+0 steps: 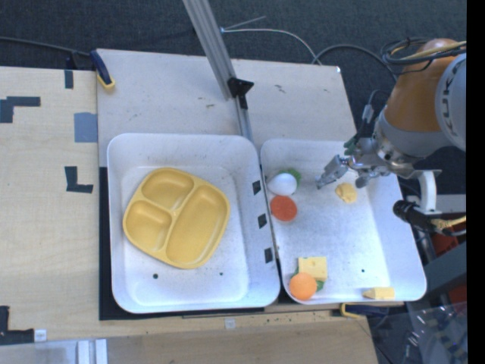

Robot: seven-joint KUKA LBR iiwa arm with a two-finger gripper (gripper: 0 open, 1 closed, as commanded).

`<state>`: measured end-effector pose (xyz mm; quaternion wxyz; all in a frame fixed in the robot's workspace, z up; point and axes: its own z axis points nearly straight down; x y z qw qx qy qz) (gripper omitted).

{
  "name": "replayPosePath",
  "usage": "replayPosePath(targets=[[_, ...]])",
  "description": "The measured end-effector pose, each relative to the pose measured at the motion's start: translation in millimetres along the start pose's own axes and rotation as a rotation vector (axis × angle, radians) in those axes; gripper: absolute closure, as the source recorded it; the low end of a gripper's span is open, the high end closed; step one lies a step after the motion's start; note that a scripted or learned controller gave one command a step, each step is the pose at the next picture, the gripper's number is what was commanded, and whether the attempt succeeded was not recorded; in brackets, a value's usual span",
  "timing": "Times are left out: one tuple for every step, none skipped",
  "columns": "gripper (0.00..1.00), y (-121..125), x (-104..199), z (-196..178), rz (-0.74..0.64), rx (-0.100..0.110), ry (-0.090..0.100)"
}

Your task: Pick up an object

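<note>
- Hand [345, 174] hovering over right bin [394, 233], fingers spread, gripping nothing
- Pale yellow piece [346, 193] lying just below
- Yellow plate [176, 216] sitting in left bin [129, 279]

Left bin [121, 226]: divided tray [176, 216] inside. Right bin [394, 233]: ball [283, 183] and disc [284, 208] near left wall, small lump [346, 193] just beside gripper [345, 172], block [313, 268] and round fruit [303, 286] at front.

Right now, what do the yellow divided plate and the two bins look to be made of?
Yellow divided plate: probably moulded plastic, judging by its even colour, soft sheen and rounded compartment ridges. Left bin and right bin: apparently thin white plastic, matte and scuffed with dark specks, with rounded lips.
</note>
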<state>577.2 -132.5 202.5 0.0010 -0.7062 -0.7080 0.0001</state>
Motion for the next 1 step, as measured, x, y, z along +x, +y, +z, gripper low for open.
replayPosePath(targets=[[1.0,0.3,1.0,-9.7,-0.002,0.0,0.001]])
